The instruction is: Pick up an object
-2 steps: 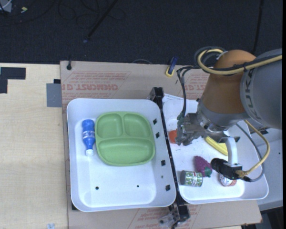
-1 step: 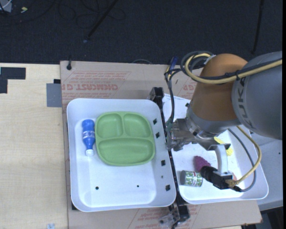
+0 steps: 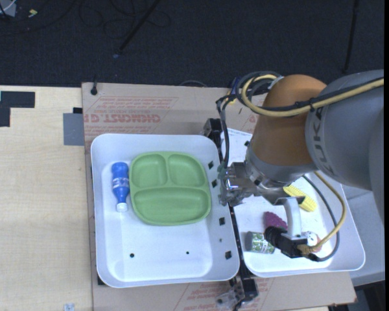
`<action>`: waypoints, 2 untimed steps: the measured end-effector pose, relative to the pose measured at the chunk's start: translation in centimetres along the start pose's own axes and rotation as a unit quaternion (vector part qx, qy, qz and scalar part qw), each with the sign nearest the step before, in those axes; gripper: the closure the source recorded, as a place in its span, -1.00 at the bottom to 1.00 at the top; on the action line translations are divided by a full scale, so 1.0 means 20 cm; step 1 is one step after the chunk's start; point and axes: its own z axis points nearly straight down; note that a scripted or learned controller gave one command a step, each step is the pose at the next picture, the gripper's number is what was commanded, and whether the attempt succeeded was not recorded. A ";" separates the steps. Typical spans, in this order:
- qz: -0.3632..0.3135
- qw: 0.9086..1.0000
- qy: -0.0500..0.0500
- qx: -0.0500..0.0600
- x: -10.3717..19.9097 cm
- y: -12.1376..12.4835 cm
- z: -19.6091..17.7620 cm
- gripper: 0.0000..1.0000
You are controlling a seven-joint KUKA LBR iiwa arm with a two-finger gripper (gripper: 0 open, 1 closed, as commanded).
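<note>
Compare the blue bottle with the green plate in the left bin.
Colour: the bottle is blue with a white cap; the plate is all green. Size: the plate is far larger than the slim bottle. Pose: the bottle lies on its side, while the plate sits flat, face up, showing three compartments. Both rest side by side in the left bin.

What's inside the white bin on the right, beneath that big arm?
A yellow item, a purple item and a small greenish can-like piece lie in the right bin. The arm covers the bin's far part, so anything beneath it is hidden.
</note>
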 end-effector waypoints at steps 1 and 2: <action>0.000 1.000 0.000 0.000 0.03 0.02 0.02 1.00; -0.001 1.000 0.000 -0.002 0.07 -0.02 -0.05 1.00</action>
